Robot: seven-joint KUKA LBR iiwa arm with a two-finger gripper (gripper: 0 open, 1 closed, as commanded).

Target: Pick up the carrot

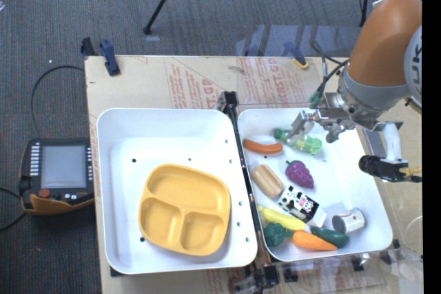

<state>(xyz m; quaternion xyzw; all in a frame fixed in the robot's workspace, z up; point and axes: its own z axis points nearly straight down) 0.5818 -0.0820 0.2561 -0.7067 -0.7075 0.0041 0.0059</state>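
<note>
The carrot (311, 241), orange with a dark green top, lies at the front edge of the right bin (368, 200), between a green broccoli piece (275, 235) and a small tin can (349, 220). My gripper (317, 130) hangs over the far part of the same bin, well behind the carrot. Its fingers (298, 127) are spread open with nothing between them. Just below them lies a light green leafy vegetable (307, 144).
The right bin also holds an orange sausage (262, 146), purple grapes (300, 174), a bread roll (267, 180), a cow-patterned carton (298, 203) and a yellow banana (282, 218). A yellow compartment plate (185, 208) sits in the left bin (124, 141).
</note>
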